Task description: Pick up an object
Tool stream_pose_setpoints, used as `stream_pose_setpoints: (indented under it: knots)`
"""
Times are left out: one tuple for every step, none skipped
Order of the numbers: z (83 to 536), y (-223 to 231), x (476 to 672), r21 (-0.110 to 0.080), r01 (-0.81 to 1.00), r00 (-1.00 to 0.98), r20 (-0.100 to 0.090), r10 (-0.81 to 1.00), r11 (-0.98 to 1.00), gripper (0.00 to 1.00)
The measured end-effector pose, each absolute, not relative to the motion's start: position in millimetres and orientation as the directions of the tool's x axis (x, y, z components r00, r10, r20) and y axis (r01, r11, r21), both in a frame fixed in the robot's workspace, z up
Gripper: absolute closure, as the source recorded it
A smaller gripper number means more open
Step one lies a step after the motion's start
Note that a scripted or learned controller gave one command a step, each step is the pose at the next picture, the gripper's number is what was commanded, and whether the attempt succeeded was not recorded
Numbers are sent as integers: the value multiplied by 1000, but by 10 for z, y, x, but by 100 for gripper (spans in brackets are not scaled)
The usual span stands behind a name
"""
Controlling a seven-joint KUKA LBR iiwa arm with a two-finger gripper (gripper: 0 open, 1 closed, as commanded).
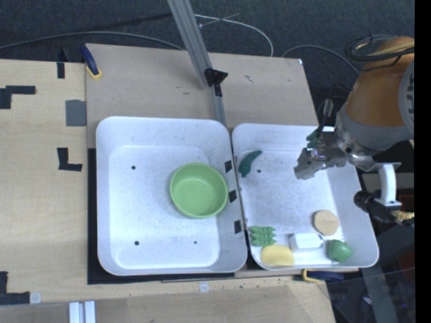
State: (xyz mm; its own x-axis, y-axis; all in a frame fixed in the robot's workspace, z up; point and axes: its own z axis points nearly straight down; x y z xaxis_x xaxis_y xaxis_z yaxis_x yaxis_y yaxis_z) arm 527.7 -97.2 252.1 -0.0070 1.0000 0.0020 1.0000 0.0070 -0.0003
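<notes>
My gripper hangs over the upper right part of the right bin, with bare bin floor below it. Nothing shows between its tips. A dark green curved piece lies at the bin's upper left. Along the bin's front edge sit a green ridged piece, a yellow lump, a white block, a tan round piece and a green round piece. In the left bin rests a light green bowl.
A grey pole slants down from the top to the seam between the bins. Cables run across the dark floor behind the bench. The arm's orange and grey body stands at the right edge.
</notes>
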Motion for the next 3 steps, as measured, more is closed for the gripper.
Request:
stream_pose_setpoints:
  knots:
    - [2396,-398,5309,-3,1000,-7,2,1000,7,100]
    - [2283,155,5312,-4,1000,-7,1,1000,7,100]
    - [2293,582,5215,-4,1000,-6,2,1000,6,100]
